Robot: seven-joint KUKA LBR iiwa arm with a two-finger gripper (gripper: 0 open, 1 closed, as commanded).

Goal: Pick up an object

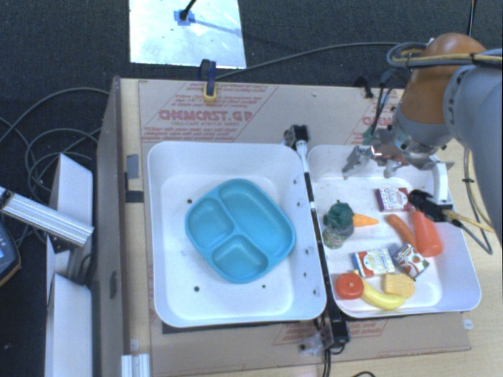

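My gripper (pixel 369 160) hangs over the back of the right bin (pixel 464 289), with its metal fingers (pixel 351 162) spread open and nothing between them. Toy foods lie in front of it in that bin. A dark green vegetable (pixel 340 215) sits beside a small orange piece (pixel 364 221). A red and white box (pixel 391 199) is just below the gripper. Further right are an orange sausage (pixel 401 228) and a red-orange pepper (pixel 427 234). Near the front lie a small carton (pixel 372 261), a red tomato (pixel 349 286) and a yellow banana (pixel 381 298).
The left bin (pixel 169 210) holds a blue divided plate (pixel 240 230). A ridge (pixel 310 210) separates the two bins. A blue and yellow clamp (pixel 208 81) stands at the bench's back edge. Cables and metal rails (pixel 47 214) lie off the bench to the left.
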